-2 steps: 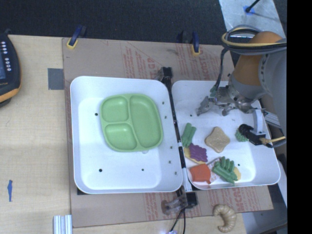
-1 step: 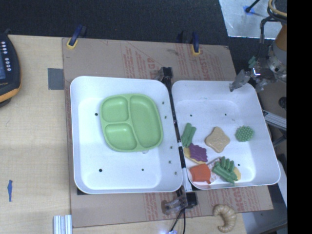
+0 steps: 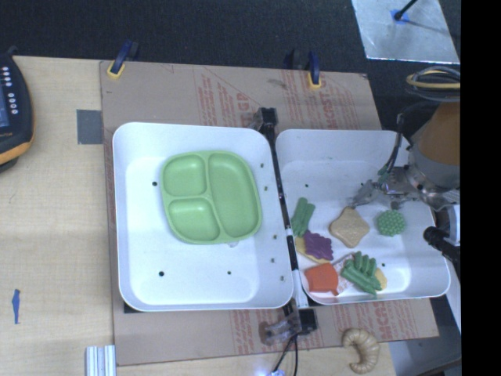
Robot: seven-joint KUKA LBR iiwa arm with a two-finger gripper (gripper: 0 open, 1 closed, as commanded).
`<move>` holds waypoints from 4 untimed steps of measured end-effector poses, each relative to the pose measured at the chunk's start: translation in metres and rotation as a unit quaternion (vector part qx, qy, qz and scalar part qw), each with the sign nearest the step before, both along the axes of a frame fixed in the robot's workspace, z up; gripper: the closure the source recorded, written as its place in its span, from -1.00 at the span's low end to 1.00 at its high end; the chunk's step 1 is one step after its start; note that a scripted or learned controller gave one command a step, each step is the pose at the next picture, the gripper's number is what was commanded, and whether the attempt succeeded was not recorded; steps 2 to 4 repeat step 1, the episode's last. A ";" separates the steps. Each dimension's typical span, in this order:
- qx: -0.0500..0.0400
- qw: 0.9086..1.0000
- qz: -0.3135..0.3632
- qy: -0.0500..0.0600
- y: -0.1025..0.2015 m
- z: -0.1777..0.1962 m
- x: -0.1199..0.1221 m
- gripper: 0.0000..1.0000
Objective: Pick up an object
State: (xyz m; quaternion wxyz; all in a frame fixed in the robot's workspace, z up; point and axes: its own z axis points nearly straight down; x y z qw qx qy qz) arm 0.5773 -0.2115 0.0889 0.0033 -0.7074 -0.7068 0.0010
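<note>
Desk (image 3: 55,233) carries two white bins. Left bin (image 3: 141,280) holds a green divided plate (image 3: 211,196). Right bin (image 3: 329,151), lower right of frame, holds toy food: cracker (image 3: 349,227), green ball (image 3: 391,223). End effector (image 3: 379,189) hovers over right bin, nothing visibly held; open or closed, can't tell.

Grey arm (image 3: 435,163), orange band, metallic wrist, black cable, yellow loop

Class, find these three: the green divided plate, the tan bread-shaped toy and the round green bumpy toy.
Green divided plate (image 3: 211,197): camera view, the ridge where compartments meet.
Tan bread-shaped toy (image 3: 349,228): camera view, middle of its top.
Round green bumpy toy (image 3: 391,223): camera view, its centre.
</note>
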 end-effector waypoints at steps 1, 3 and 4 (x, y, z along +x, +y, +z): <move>-0.002 1.000 0.002 -0.007 0.026 0.155 -0.056 -1.00; -0.002 1.000 0.002 -0.007 0.026 0.155 -0.056 -1.00; -0.002 1.000 0.002 -0.007 0.026 0.155 -0.056 -1.00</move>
